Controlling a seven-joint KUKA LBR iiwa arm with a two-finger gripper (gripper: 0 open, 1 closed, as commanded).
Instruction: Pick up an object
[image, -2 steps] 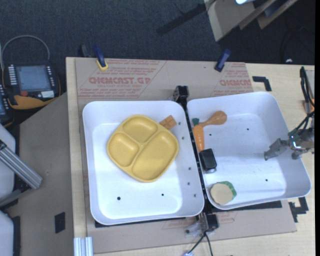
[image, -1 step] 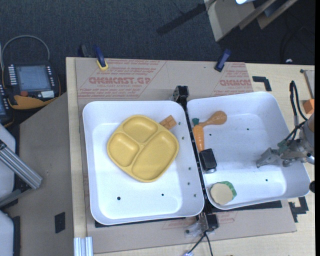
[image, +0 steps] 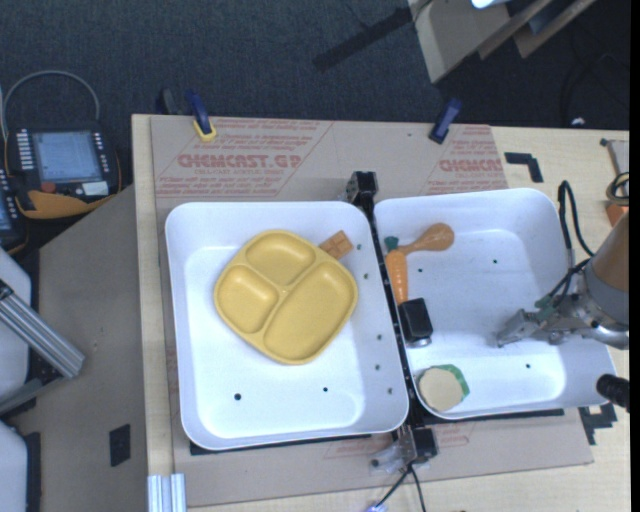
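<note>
My gripper (image: 522, 328) reaches in from the right and hangs low over the right bin (image: 500, 225), above its bare floor at the right middle. Nothing shows in its grasp. Along that bin's left wall lie an orange carrot with a green top (image: 397, 272), a tan wooden spoon (image: 428, 240), a small black block (image: 414, 320) and a round tan disc with a green rim (image: 441, 387). The nearest of these, the black block and the disc, sit well to the gripper's left.
The left bin (image: 195, 330) holds a yellow divided plate (image: 287, 296) with a small brown block (image: 336, 244) at its upper right edge. A black divider bar (image: 385, 300) runs between the bins. Cables (image: 566, 215) hang near the right bin's right wall.
</note>
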